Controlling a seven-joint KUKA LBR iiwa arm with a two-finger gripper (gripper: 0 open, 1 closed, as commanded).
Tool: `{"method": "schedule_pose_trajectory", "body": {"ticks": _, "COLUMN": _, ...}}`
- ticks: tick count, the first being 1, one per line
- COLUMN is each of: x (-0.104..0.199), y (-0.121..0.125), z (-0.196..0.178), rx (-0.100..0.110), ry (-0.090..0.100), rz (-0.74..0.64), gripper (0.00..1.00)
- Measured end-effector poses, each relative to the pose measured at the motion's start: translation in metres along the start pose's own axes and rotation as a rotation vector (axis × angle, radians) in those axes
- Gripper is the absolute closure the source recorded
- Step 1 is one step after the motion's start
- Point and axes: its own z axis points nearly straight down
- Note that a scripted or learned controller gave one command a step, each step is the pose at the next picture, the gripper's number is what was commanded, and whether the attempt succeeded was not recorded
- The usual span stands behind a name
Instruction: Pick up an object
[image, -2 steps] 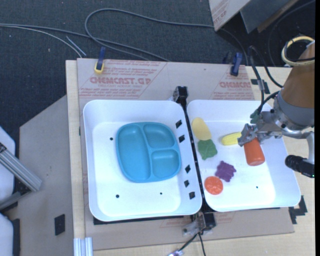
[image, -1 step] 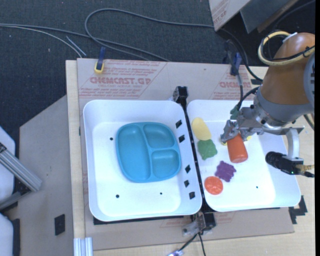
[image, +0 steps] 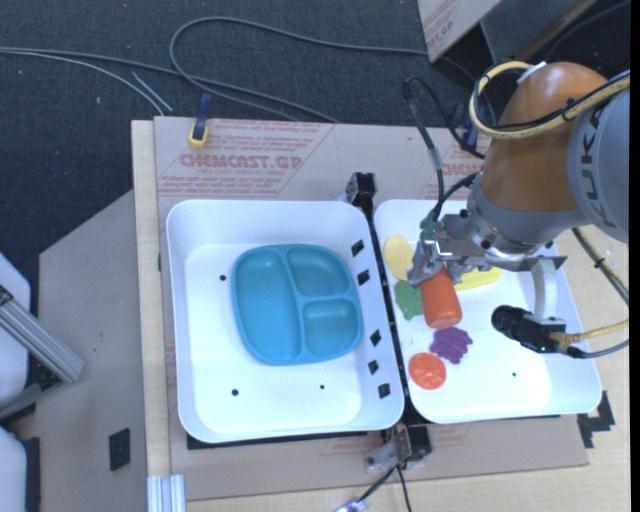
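Note:
In the right bin (image: 520, 395) lie several toy foods. An orange carrot-like piece (image: 441, 300) sits directly below my gripper (image: 437, 268), its upper end touching or tucked under the gripper's tip. A green piece (image: 407, 298) lies against the orange piece's left side. A yellow piece (image: 398, 255) is further back by the divider, and another yellow bit (image: 481, 280) pokes out to the gripper's right. A purple grape cluster (image: 452, 343) and a red-orange round piece (image: 428, 371) lie nearer the front. The arm's body hides the bin's back right part.
The left bin (image: 200, 330) holds a blue divided plate (image: 297, 302). A black divider with clips (image: 372, 290) runs between the bins. A black fitting with a yellow cable (image: 527, 328) hangs over the right bin's right side.

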Motion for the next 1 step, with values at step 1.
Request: {"method": "schedule_pose_trajectory", "body": {"ticks": 1, "x": 0.0539, "y": 0.0019, "z": 0.017, "rx": 0.005, "ry": 0.0, "rz": 0.001, "gripper": 1.0}}
